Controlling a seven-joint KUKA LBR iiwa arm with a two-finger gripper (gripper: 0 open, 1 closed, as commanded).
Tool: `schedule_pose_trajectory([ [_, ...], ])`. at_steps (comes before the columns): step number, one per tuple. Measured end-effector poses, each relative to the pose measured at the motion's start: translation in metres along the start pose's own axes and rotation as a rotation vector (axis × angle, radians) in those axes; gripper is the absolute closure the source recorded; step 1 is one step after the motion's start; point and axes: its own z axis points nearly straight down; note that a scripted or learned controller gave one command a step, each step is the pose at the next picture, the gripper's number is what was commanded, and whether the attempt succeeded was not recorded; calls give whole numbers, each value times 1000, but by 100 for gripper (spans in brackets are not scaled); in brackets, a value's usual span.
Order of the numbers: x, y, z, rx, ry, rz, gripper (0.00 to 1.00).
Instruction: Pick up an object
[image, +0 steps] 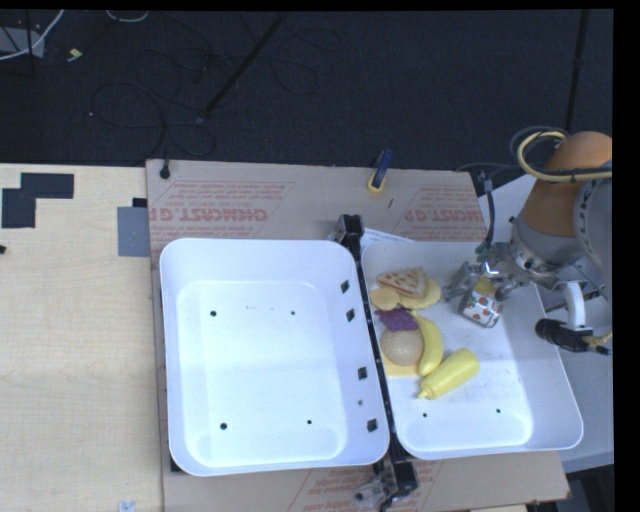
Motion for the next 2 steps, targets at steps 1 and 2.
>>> schedule_pose_trajectory([
  [1, 0, -1, -10, 3, 0, -1, 100],
  [2, 2, -9, 12, 4, 1, -1, 100],
])
